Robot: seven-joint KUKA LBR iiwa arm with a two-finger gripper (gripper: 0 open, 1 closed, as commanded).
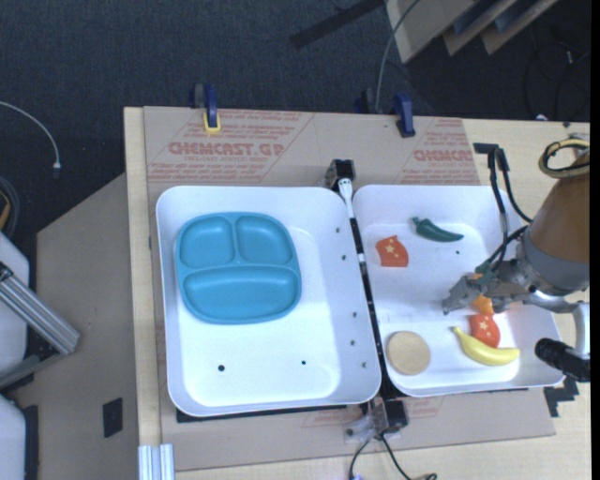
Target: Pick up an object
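Here red-orange toy [485, 325] under gripper [466, 293]; beside banana [487, 351]

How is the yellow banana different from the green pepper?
The banana is yellow and lies near the front edge of the right bin, while the green pepper lies toward the back. The banana looks thicker; the pepper looks thinner. The banana touches a red-and-orange piece; the pepper lies alone. Both are curved and lie in the same bin.

Dark blue-grey carpet [84, 66] surrounds the bench [281, 141], whose brown printed board is held by two blue clamps [208, 101] at its far edge, with pale wooden boards [469, 28] beyond it.
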